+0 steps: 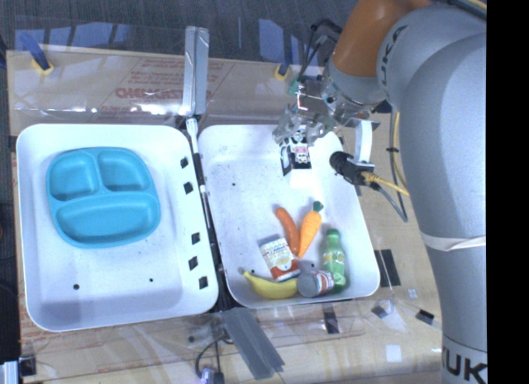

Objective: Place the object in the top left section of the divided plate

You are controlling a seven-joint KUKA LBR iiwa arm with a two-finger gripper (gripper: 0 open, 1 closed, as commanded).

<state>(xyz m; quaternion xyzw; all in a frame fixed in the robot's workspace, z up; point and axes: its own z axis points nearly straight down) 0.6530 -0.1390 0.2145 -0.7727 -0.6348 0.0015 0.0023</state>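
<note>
Toy food, a banana [271, 286] among it, is lying heaped in the right bin's near corner, below the claw [299, 153]; the divided plate [102, 195] is sitting well to its left. Whether the claw is parted cannot be told.

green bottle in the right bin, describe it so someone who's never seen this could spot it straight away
Look in the right-hand shallow white bin, at the cluster of toy food in its near right corner. The small green plastic bottle lies at the cluster's right edge, beside the orange carrot. It is the only green-bodied item there; its neighbours are orange, yellow, red or grey.
</note>
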